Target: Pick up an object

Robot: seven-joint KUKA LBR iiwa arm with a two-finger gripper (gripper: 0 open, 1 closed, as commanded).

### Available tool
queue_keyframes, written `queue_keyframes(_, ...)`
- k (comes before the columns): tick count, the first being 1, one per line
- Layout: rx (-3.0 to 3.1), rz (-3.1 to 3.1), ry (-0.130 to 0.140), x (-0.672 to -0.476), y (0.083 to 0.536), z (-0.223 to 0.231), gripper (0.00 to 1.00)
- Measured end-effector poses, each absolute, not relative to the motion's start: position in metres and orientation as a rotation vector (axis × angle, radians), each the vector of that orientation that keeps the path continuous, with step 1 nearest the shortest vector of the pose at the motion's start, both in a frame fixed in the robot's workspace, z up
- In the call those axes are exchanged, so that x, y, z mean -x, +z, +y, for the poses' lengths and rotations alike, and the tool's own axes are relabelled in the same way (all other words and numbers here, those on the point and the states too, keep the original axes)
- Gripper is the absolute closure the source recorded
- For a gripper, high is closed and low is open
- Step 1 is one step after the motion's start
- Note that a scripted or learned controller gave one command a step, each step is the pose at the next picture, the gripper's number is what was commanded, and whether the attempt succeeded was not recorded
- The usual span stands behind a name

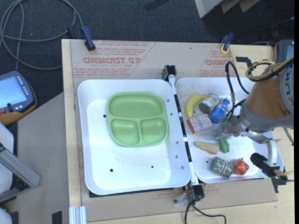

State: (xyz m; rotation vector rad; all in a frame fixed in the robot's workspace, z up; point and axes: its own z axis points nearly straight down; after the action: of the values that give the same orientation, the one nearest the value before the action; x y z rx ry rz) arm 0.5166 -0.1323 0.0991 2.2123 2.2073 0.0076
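Objects crowd the right bin (261,85): banana (192,104), blue bottle (219,111), green can (221,167), tomato (241,166). Our gripper (223,133) sits right among them, over the green pepper (224,145). We can't tell its jaw state.

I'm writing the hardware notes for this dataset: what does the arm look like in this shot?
The arm is bulky and rounded, with a wide orange band over a grey wrist section. Black cables loop from its upper side down toward the end effector, a small grey metal assembly. A yellow cable curls near the top.
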Motion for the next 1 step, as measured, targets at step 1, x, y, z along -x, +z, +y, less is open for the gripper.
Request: queue_keyframes(1,-2.220,2.223,0.001,-0.5464,0.1848,-0.0762,1.00)
